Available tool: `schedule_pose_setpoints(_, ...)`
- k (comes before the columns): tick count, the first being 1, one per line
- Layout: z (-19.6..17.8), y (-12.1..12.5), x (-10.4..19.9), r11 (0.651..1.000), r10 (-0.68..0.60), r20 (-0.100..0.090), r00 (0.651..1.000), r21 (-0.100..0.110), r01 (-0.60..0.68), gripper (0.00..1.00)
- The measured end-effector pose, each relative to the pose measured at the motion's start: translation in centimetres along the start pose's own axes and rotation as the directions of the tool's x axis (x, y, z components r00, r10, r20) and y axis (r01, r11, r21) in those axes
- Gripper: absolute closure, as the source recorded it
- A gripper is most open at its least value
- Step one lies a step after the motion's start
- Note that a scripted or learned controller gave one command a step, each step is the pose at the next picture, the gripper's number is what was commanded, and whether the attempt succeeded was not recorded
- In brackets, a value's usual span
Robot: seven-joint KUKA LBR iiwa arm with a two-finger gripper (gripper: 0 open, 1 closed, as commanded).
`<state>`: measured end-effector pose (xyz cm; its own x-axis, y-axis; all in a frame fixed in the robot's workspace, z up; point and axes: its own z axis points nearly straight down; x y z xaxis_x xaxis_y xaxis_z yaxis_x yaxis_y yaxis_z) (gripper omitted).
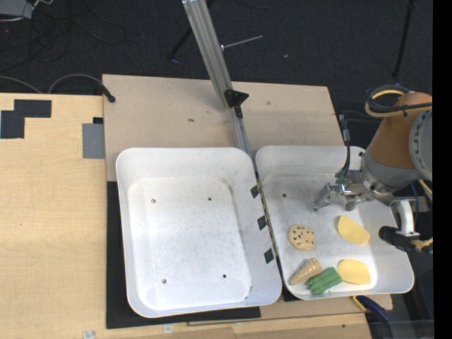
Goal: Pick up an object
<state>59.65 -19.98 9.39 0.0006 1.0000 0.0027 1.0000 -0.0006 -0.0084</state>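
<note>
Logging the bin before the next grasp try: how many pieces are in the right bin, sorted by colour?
Yellow: 2, the upper yellow piece and the lower yellow piece
Tan: 2, the cookie and the cone
Green: 1, the green piece
Total: 5

We see the left bin (187, 228) bare across its floor. In the right bin (296, 171), the upper left floor lies open; a cookie (302, 237), 2 yellow pieces (352, 230) (354, 272), a cone (305, 270) and a green item (324, 280) crowd the lower part.
</note>
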Motion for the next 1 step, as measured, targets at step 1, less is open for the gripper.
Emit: schedule_pose_setpoints(1,-1.33,0.13,-0.1,1.0,0.002,0.002,1.0,-0.005,-0.002,1.0)
